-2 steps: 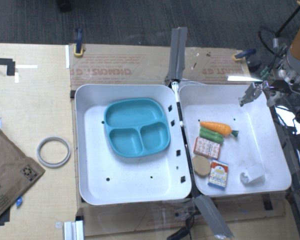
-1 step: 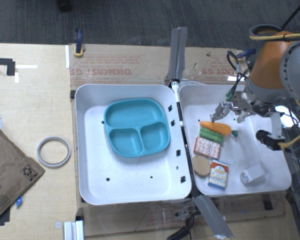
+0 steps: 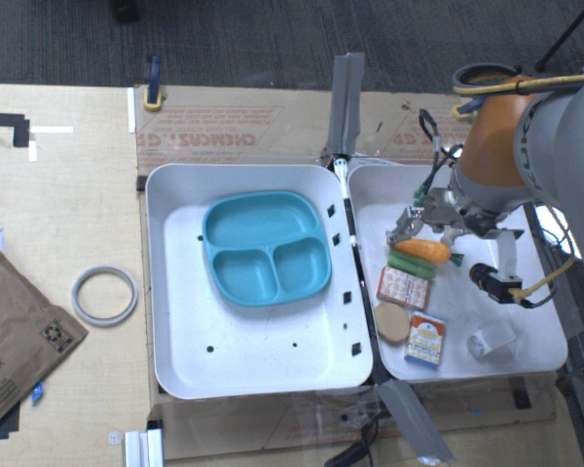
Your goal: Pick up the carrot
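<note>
The right bin holds the loose items; the left bin holds a blue tray with three compartments. The carrot lies on its side in the upper part of the right bin, orange body pointing left, a green stub at its right end. Just below it, touching or nearly so, lies a green item, then a red patterned packet, a tan round piece and a small box. The crowding on the carrot's lower side probably favours an approach from above.

The arm enters from the right, its orange band above the wrist, and bends down over the right bin. The gripper sits just above the carrot's upper left edge, close to it or touching; which cannot be settled at this angle. Whether the claw is apart or together cannot be told: the metal parts blur into one another and no gap is distinct. The carrot does not appear between the fingers; it seems to rest on the bin floor, so the lift is judged not yet done.

A roll of tape lies on the bench left of the bins, well apart from the work.
</note>
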Controlling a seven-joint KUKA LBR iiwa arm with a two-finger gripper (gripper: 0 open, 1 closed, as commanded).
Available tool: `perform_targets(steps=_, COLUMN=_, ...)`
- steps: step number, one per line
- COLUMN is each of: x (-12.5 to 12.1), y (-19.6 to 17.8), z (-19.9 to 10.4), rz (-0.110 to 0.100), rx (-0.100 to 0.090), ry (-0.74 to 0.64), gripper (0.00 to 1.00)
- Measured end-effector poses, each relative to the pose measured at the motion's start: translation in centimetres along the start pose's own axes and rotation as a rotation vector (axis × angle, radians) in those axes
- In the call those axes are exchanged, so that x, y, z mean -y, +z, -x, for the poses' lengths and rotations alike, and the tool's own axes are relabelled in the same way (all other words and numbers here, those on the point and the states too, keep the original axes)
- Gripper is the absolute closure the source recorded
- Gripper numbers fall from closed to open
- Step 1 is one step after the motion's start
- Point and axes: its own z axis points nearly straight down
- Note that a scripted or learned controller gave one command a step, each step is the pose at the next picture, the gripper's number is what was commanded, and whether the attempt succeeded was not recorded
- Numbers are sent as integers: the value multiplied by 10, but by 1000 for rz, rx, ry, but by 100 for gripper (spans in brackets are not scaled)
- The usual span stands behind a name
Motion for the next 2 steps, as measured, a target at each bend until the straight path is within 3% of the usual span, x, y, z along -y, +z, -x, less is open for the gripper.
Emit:
perform_targets(steps=1, x=0, y=-9, z=1, rz=-1, rx=0, ry=4, gripper=100)
perform_targets(steps=2, x=-42, y=-100, z=-42, rz=1, rx=1, ry=-52, gripper=100)
